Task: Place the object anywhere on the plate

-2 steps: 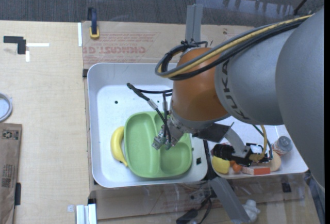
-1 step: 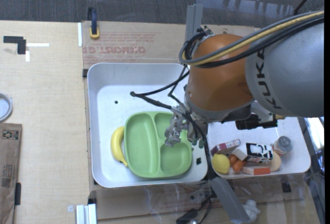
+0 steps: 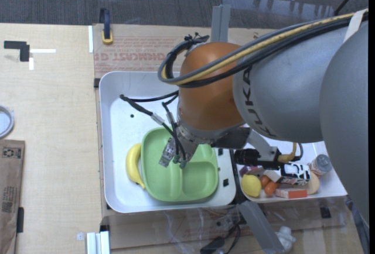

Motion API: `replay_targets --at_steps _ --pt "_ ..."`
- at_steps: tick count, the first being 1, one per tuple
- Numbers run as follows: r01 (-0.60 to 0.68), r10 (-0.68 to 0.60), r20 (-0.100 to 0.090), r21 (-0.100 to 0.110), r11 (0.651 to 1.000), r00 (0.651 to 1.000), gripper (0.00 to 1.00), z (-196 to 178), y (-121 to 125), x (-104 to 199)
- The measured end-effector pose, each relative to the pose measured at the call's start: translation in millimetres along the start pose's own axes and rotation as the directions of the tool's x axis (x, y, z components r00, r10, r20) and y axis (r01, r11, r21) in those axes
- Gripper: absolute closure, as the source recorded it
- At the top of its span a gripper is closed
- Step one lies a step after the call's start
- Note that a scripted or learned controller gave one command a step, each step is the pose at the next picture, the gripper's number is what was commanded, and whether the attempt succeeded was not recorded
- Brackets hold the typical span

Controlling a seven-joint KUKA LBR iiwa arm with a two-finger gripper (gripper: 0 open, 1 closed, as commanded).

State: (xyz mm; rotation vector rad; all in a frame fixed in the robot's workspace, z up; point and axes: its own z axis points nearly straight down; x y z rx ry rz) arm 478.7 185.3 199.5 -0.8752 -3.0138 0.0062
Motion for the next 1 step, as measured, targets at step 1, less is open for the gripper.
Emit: replay_targets --at_steps 1 --pt "0.364 -0.364 -0.002 0.0 0.931 0.931 1.0 39.7 -11.4 -7.1"
